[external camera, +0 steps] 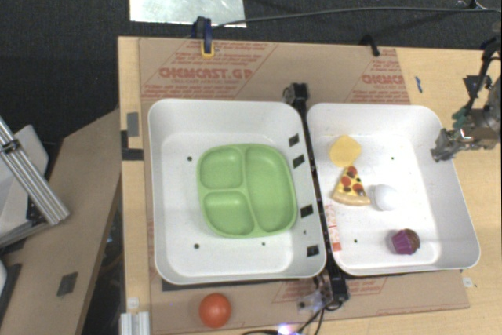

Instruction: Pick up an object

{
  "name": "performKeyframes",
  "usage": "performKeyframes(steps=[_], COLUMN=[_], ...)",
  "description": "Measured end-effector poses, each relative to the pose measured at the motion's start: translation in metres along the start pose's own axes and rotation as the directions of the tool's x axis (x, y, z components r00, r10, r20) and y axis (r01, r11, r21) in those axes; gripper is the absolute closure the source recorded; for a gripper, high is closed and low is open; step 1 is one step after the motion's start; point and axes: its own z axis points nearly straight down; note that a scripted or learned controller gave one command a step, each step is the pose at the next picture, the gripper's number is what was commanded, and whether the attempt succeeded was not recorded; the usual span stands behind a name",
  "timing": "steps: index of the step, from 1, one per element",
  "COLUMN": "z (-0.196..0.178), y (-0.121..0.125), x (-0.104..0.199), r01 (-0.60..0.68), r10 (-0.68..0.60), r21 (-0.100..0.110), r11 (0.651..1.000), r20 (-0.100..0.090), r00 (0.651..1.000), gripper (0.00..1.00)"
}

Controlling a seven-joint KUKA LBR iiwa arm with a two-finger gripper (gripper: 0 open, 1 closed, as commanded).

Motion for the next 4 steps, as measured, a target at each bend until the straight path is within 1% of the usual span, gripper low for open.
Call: performKeyframes(steps=[1,2,3,4], z=[0.01,0.026,0.041,0.034], y=[0.026,0.046,0.06,0.076], x=[0.042,0.097,0.142,0.189], r01=[0.004,0.004,0.003,0.004], r10=[-0.004,-0.004,-0.003,-0.004], r21=[0.004,0.006,0.007,0.004], r11=[1.0,1.0,1.0,1.0], r20=[-0.003,-0.004,-0.004,-0.005], r00=[1.0,1.0,1.0,1.0], gripper=[1.0,1.0,1.0,1.0])
